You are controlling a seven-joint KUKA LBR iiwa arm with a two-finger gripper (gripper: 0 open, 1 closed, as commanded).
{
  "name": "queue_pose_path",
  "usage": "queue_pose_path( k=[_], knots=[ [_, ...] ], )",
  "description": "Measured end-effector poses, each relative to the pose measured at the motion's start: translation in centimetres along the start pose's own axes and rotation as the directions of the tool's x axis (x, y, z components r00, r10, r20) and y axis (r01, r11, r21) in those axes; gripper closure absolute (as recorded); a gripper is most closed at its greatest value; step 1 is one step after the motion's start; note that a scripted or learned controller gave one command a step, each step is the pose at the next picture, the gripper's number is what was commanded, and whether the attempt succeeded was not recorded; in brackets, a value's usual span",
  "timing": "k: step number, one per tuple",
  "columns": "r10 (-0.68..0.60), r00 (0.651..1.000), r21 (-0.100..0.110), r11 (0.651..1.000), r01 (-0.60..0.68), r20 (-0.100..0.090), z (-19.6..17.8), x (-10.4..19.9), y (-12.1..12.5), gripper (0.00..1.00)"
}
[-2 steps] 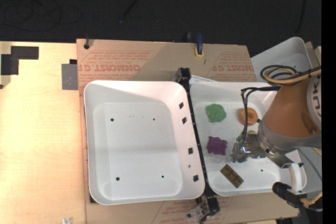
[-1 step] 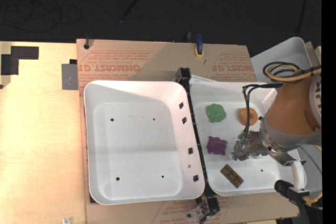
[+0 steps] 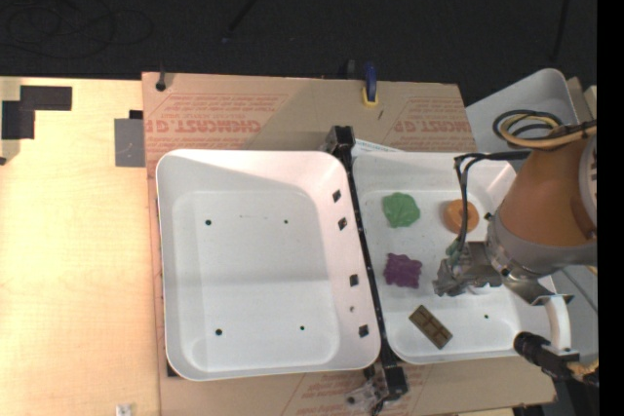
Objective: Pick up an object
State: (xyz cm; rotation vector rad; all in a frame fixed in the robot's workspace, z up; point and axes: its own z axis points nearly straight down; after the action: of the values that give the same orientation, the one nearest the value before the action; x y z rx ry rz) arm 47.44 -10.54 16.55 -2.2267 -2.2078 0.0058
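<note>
Rightward, a white bin (image 3: 429,351) with green lump (image 3: 400,208), purple piece (image 3: 403,270), brown block (image 3: 429,325), orange object (image 3: 460,214); jaws' state unclear.

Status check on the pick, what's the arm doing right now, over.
Gripper low in the right bin, nothing seen held. Purple object just beside it, green object, orange object and brown block loose nearby. Nothing blocking.

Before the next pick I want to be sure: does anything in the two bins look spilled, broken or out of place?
Nothing stands out. The green lump, orange piece, purple piece and brown block lie apart in the right bin, with the pincer low beside the purple piece.
</note>
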Motion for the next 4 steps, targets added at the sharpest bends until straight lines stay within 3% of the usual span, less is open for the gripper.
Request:
queue_pose_path(
  k=[1, 2, 3, 4],
  knots=[
    [0.003, 1.000, 0.002, 1.000, -0.003, 0.000, -0.9, -0.1, 0.0, 1.00],
    [-0.018, 1.000, -0.018, 1.000, 0.018, -0.001, -13.8, 7.1, 0.2, 1.00],
    [-0.013, 1.000, -0.011, 1.000, 0.014, 0.001, -19.4, 10.5, 2.6, 1.00],
    [-0.013, 1.000, -0.011, 1.000, 0.013, 0.001, -25.5, 14.9, 3.3, 1.00]
  ],
)
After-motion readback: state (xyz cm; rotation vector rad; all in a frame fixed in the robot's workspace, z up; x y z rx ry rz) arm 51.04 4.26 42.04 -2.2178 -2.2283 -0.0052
